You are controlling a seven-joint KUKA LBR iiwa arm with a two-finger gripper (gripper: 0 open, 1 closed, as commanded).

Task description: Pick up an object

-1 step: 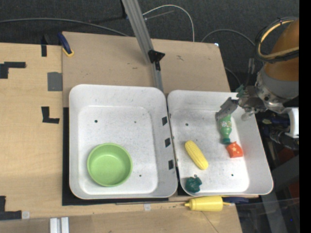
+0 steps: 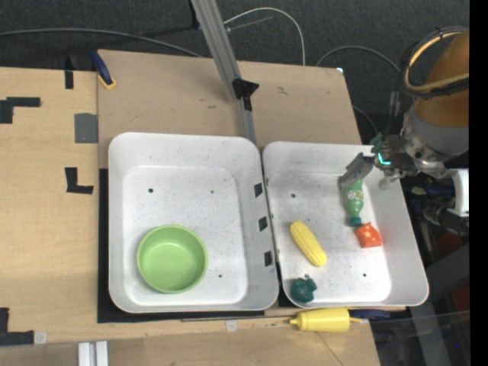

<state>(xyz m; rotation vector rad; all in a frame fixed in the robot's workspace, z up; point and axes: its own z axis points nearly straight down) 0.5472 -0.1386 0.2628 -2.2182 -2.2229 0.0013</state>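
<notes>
The right bin [image 2: 396, 280] holds a yellow corn cob [image 2: 308, 243] near its middle, a small green bottle [image 2: 354, 203], an orange-red block [image 2: 368, 235] just below the bottle, and a dark green piece [image 2: 303, 289] at the front edge. My gripper [image 2: 357, 171] comes in from the right over the bin's back right part. Its grey finger [image 2: 354, 172] points down-left, just above the green bottle. Nothing shows between the fingers.
The left bin [image 2: 122, 204] contains a light green bowl [image 2: 172, 258] at its front left. A yellow object [image 2: 325, 320] lies on the bench just in front of the right bin. A grey pole [image 2: 217, 36] slants over the back of the bench.
</notes>
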